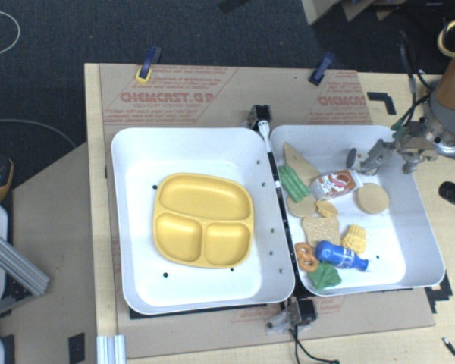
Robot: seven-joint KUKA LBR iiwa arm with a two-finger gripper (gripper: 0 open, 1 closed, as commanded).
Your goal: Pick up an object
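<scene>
Nearest the camera, a green leafy toy [324, 277] and a blue bottle [341, 256] lie at the right bin's [417, 268] front edge. Up at that bin's far side, the gripper [365, 161] hangs with its fingers spread apart and nothing between them, just above a round tan cookie [372, 199]. Beside the cookie lie a red-and-white packet [335, 182], a green pod [293, 182], crackers [321, 228], corn [355, 238] and a pretzel [305, 255]. A yellow divided plate [203, 219] sits in the left bin [133, 158] on the surface [98, 127].
</scene>
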